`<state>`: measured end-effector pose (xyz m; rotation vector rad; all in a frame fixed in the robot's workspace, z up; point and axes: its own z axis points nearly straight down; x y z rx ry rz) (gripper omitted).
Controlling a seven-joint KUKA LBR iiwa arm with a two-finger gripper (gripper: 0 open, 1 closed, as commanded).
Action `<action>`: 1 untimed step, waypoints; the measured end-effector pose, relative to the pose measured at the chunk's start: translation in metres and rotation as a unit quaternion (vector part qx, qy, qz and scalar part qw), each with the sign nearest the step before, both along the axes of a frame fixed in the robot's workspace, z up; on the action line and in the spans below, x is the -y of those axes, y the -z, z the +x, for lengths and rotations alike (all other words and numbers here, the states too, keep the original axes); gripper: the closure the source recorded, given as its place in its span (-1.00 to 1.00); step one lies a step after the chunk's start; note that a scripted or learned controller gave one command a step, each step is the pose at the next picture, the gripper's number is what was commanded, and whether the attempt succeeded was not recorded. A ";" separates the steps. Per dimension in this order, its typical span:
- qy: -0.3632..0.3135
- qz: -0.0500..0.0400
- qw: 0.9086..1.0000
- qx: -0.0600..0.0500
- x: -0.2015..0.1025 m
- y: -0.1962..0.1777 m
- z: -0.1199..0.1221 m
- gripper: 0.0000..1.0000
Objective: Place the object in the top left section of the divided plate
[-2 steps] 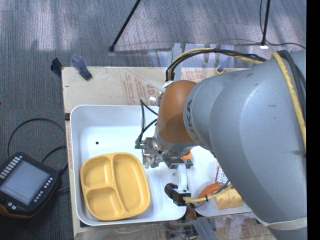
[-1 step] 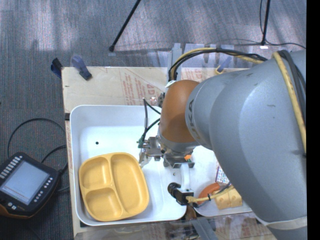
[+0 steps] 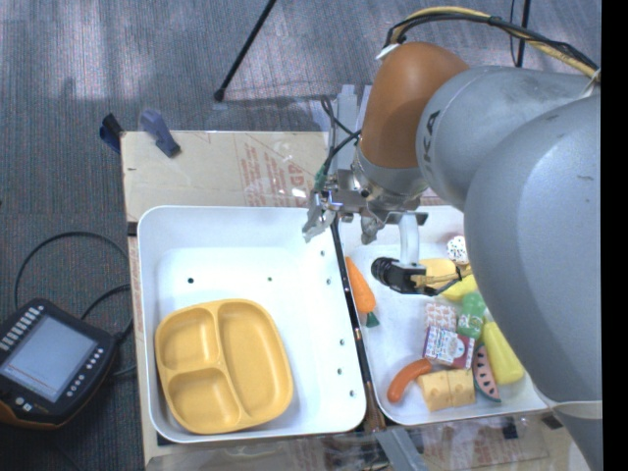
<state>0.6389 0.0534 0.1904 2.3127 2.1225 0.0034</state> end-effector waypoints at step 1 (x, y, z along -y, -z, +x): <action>-0.007 0.000 1.000 -0.007 -0.095 0.030 -0.012 -1.00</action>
